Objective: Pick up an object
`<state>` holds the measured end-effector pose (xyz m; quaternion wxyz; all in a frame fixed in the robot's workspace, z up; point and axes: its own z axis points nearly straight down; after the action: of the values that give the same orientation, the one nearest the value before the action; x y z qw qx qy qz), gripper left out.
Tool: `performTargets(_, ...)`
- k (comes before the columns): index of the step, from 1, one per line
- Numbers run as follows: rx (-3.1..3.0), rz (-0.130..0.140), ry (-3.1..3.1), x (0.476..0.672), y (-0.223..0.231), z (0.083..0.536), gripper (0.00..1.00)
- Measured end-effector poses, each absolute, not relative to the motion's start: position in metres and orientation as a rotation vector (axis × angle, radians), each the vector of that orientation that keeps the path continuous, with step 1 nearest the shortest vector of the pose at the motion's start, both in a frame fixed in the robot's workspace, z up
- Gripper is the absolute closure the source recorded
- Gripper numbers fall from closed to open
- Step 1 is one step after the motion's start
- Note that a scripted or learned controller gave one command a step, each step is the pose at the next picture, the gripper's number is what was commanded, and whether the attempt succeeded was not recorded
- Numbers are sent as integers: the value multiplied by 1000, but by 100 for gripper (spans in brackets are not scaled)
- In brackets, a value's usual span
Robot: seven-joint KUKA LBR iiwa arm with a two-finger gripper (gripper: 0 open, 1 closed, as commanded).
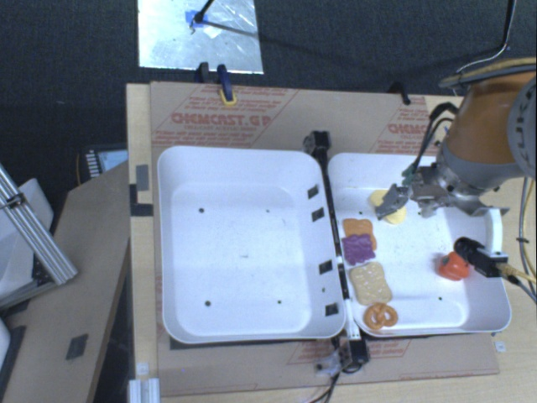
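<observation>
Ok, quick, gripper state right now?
Gripper: over the yellow piece in the right bin; open or shut cannot be told.

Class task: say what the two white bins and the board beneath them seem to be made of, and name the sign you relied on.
White bins: probably moulded plastic, going by the smooth, faintly glossy walls and rounded corners. Board: looks like brown cardboard or protective paper over a sheet, matte with repeated red printed lettering; which one is unclear.
</observation>
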<state>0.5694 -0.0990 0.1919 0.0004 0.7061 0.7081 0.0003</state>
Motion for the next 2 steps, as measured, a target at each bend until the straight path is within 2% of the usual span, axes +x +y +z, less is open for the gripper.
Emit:
performTargets(1,2215,4,2225,570,-99,203,100)
performTargets(2,2202,20,2224,576,-44,337,100)
